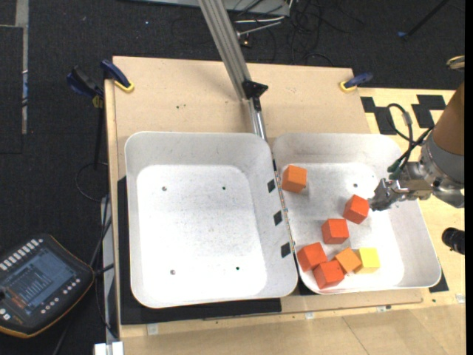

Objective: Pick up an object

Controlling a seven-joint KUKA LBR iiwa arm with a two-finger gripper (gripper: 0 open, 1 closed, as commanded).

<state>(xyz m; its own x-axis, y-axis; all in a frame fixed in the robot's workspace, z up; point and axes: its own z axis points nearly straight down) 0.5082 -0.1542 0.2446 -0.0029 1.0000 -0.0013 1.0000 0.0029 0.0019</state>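
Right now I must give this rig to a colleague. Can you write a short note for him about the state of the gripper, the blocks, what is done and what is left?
Gripper: low at the right side of the right bin, just beside a red block. Whether it grips the block cannot be told.
Blocks: all seven sit in the right bin. An orange block is apart near the divider; another red one is in the middle; four more, among them a yellow block, cluster at the front.
Done: nothing visibly lifted.
Left: grasp one block and raise it.

Matt white bins (199,143) (speckled), raw-wood bench (185,87)
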